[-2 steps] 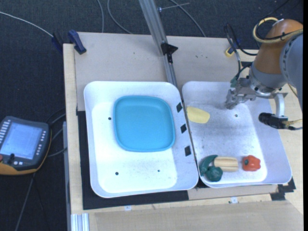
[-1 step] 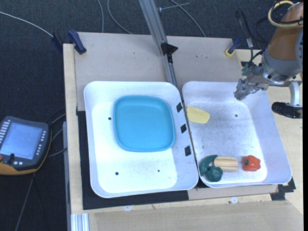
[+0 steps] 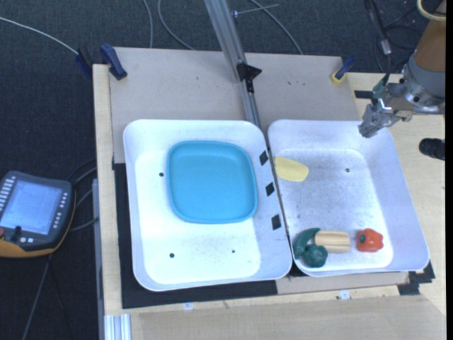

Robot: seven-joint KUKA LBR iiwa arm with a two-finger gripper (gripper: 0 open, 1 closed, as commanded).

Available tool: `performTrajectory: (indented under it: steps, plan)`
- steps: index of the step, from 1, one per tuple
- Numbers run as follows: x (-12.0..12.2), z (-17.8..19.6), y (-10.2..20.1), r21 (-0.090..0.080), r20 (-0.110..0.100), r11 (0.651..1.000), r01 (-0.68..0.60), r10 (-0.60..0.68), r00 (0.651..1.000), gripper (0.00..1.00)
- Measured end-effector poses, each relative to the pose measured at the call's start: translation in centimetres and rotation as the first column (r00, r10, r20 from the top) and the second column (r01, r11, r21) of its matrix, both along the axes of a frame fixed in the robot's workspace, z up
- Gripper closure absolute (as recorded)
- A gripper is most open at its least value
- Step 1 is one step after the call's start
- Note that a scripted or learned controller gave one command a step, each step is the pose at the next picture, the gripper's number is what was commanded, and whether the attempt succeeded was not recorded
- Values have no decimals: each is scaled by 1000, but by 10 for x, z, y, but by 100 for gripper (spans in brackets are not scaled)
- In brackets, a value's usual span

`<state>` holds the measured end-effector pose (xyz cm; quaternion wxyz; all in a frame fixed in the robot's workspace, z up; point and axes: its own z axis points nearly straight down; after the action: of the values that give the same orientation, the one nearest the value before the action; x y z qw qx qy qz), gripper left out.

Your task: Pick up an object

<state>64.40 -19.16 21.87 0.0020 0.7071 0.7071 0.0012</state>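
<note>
Approach step, nothing grasped.
Gripper (image 3: pixel 371 124) seen over right bin (image 3: pixel 400 190) far rim; finger state cannot be told; descent toward yellow piece (image 3: pixel 291 169) judged needed.

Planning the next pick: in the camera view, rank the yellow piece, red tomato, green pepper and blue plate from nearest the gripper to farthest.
From the gripper:
1. Yellow piece, right bin's upper left.
2. Red tomato, right bin's bottom edge, right.
3. Green pepper, bottom edge, left.
4. Blue plate, left bin.
</note>
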Motion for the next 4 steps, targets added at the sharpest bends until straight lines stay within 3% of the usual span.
performTrajectory:
  steps: [1, 4]
  plan:
    - [1, 38, 0, 0, -1, 1000, 0, 0, 1000, 100]
    - [-14, 16, 166, 2, -4, 1000, -5, 5, 1000, 100]
